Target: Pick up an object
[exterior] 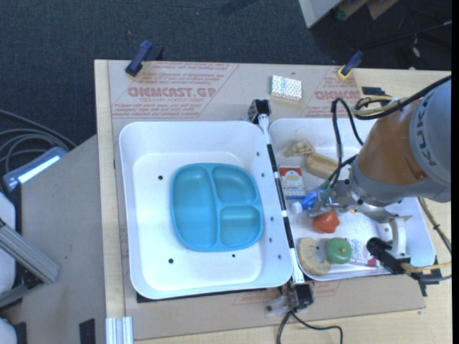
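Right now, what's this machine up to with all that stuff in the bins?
A grey and orange robot arm leans over the right bin, which holds toy food: a red tomato, a green apple, a small carton. Its gripper sits just above the tomato. The left bin holds a blue divided plate.

You are looking at a robotics lab — a grey-and-orange industrial arm (401, 156) reaches over a surface (193, 88) covered in printed protective film, with two white bins (136, 192) fixed side by side, loose cables (21, 149) on dark carpet (107, 13) and blue clamps (138, 57) at the edge.
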### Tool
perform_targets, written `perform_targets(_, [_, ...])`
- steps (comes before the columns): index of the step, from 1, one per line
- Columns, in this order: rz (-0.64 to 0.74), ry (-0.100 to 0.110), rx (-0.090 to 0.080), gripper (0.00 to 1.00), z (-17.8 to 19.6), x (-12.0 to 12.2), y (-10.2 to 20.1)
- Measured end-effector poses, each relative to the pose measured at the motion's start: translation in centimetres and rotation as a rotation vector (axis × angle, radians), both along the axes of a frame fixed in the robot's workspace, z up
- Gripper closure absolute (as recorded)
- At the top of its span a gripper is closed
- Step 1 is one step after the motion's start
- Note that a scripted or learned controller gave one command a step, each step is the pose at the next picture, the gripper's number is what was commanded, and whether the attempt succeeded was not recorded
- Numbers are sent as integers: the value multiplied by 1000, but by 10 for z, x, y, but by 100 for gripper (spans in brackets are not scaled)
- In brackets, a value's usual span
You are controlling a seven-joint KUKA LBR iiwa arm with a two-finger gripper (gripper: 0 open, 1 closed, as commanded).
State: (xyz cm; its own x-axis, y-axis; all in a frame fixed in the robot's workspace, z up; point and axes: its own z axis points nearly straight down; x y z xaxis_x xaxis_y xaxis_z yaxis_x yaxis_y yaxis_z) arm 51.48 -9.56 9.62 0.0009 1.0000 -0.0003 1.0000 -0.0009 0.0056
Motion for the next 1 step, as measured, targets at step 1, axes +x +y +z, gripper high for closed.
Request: perform_targets(1, [2, 5, 1, 100, 88, -8, 73])
